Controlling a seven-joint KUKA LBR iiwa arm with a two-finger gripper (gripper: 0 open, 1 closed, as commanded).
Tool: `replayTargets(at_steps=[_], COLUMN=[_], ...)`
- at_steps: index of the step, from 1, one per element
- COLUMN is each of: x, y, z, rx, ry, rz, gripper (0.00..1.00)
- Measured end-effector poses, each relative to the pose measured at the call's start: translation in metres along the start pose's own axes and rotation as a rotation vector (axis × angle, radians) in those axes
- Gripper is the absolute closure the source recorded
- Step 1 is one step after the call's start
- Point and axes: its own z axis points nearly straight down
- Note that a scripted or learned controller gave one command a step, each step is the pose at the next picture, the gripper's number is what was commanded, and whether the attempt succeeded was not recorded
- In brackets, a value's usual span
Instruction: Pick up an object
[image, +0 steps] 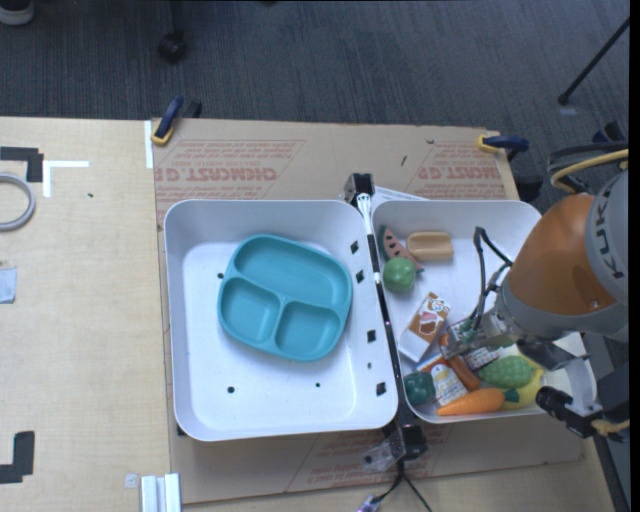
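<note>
The right bin (450, 208) holds several toy foods. At its far side lie a watermelon slice (393, 246), a tan bread piece (430, 245) and a green ball (399, 275). A small printed carton (428, 320) sits mid-bin. Along the near wall are an orange carrot (470, 402), a bumpy green vegetable (505, 373) and a small green and red piece (419, 386). My gripper (463, 345) is low in this bin, just right of the carton and above the carrot pile. The arm's orange band (560, 265) hides the bin's right side.
The left bin (190, 300) carries a teal divided plate (285, 297). Both bins rest on a cardboard sheet (250, 160). Black clips (360, 186) join the bins along the middle wall. Cables run off the arm at the right.
</note>
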Motion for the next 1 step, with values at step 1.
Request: replayTargets(at_steps=[1], x=[0.0000], y=[-0.0003], z=[0.0003], rx=[0.001], ry=[0.000], rz=[0.001], gripper=[0.00])
